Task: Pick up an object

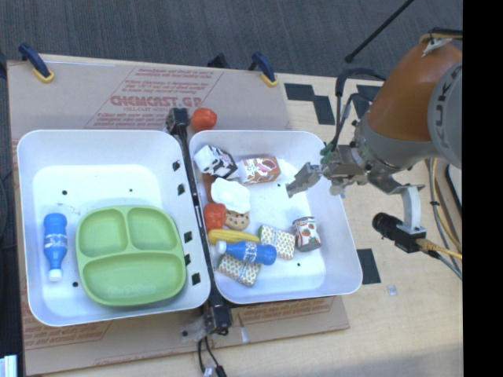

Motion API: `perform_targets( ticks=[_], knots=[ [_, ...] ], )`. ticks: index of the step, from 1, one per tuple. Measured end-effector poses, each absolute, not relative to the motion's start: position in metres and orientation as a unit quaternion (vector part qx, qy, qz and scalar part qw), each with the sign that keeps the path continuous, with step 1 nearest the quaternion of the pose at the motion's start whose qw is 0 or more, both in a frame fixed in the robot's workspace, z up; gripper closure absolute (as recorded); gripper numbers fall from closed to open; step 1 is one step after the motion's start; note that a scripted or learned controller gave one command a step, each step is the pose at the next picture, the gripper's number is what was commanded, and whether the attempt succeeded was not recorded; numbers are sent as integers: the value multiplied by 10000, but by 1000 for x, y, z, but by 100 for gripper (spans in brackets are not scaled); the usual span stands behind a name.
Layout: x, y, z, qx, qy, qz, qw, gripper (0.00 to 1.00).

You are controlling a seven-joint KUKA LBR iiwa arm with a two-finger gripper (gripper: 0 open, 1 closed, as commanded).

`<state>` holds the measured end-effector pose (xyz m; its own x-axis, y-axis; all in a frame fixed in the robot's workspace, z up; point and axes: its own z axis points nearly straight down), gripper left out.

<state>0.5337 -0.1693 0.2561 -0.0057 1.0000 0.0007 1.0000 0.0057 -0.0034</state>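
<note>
My gripper (pixel 303 180) hangs over the right part of the right bin (pixel 338 234), above bare white floor, and nothing shows in it. The nearest item is a small red-and-white can (pixel 306 233) just below it. A pink snack packet (pixel 259 169) and a black-and-white carton (pixel 214 160) lie to its left. Further left and lower are a white crumpled object (pixel 230 193), a red tomato (pixel 214 214), a yellow corn cob (pixel 232 235), a blue bottle (pixel 250 251) and two patterned packets (pixel 277 240).
The left bin (pixel 31 163) holds a green divided plate (pixel 130 254) and a small blue bottle (pixel 54 242). An orange ball (pixel 203 118) rests on the cardboard behind the bins. A black divider (pixel 189 195) runs between the bins.
</note>
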Motion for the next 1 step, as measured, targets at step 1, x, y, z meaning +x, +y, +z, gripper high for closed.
perform_targets(
  ticks=[1],
  knots=[
    [515,-211,139,-7050,-7092,18,26,0]
  ],
)
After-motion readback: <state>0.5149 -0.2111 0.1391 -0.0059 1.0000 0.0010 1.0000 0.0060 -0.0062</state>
